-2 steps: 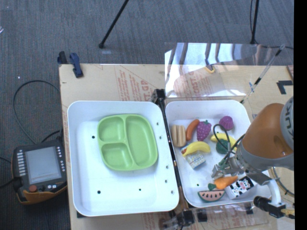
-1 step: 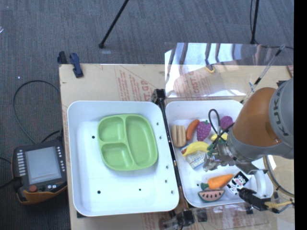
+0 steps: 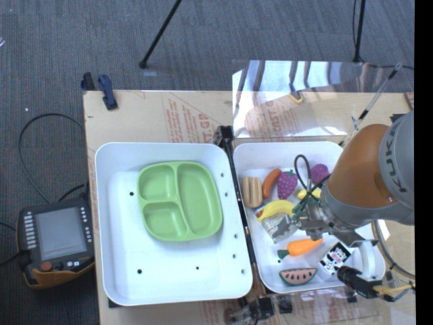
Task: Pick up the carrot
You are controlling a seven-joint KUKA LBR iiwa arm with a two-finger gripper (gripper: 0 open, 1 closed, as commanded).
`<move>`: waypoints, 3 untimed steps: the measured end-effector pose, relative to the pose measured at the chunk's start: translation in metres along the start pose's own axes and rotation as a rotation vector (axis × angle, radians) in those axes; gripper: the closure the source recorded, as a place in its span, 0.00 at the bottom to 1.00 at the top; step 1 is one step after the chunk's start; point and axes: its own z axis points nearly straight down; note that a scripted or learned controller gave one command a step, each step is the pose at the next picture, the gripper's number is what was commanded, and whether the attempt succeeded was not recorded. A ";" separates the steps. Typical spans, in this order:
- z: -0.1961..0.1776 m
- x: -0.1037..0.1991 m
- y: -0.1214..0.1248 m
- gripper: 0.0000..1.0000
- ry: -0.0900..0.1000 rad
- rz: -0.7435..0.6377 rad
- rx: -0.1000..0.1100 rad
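While the hand (image 3: 289, 227), grip state unclear, hovers beside the carrot (image 3: 302, 247), "KU" shows on the arm (image 3: 369, 175).

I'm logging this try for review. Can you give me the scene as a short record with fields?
target: carrot, lying in the right bin
pincer: low over the right bin, just above-left of the carrot
neighbours: banana, watermelon slice, grapes, sausage
left bin: holds a green divided plate
carrot held: not seen between the fingers
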 end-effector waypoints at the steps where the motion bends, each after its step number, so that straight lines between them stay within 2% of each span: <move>1: 0.063 -0.027 -0.008 0.00 0.001 -0.296 0.001; 2: 0.056 -0.027 -0.008 1.00 0.004 -0.287 0.006; 3: -0.001 -0.004 -0.007 1.00 0.000 0.077 -0.002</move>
